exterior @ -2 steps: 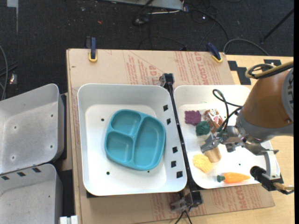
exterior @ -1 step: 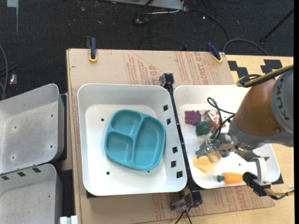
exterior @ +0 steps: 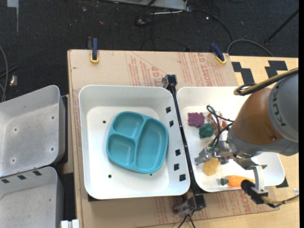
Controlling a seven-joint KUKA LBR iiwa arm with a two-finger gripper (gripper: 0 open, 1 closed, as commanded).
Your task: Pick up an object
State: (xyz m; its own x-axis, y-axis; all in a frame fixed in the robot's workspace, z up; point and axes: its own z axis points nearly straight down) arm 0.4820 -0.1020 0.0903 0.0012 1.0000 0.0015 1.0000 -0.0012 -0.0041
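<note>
My gripper (exterior: 209, 156) hung low in the right bin (exterior: 273, 177), just above a yellow object (exterior: 211, 167); whether it was spread or pinched I could not tell. Near that yellow object lay an orange carrot-like toy (exterior: 235, 180), a green piece (exterior: 205, 130) and a purple piece (exterior: 194, 119), while a teal divided plate (exterior: 137, 141) sat in the left bin (exterior: 95, 127).

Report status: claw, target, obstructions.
Claw low in right bin, over the yellow piece; grip state unclear. Purple piece, green piece, orange piece close around. Teal tray in left bin.

Divided plate (exterior: 137, 141) in left bin (exterior: 90, 127); toys in right bin (exterior: 275, 172)
</note>
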